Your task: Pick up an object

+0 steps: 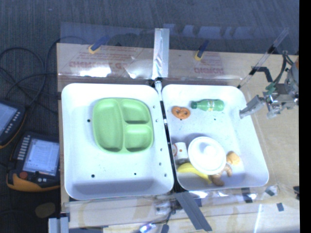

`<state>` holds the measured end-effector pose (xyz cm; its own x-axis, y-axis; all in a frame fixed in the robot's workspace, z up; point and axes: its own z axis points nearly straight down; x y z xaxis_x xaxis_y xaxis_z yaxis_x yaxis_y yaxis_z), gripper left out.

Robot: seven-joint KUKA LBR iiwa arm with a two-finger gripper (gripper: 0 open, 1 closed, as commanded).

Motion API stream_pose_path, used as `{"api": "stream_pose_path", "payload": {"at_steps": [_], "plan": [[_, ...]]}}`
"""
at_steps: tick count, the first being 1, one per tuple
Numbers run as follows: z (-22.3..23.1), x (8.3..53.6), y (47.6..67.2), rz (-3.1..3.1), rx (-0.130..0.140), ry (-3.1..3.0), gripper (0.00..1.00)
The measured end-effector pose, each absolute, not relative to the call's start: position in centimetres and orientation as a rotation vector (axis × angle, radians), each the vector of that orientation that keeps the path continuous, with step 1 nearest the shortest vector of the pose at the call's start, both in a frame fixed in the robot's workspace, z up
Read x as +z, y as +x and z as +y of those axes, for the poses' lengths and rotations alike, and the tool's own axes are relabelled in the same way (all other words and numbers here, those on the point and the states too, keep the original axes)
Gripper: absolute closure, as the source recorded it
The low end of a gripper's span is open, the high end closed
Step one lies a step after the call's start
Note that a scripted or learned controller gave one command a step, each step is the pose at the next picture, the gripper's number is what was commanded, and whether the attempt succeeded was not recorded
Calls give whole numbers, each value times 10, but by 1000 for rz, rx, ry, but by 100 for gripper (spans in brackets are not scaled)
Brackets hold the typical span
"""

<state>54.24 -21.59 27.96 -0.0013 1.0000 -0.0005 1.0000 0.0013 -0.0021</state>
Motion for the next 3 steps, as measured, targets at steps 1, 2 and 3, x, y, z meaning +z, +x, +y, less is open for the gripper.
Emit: {"api": "stream_pose_path", "payload": {"at_steps": [1,2,3], "plan": [[-217,118,539,-2155,-1,-2269,0],[-200,91,491,-2260,-16,-2206,0],[-200,101,492,-2261,-17,-2208,100]]}}
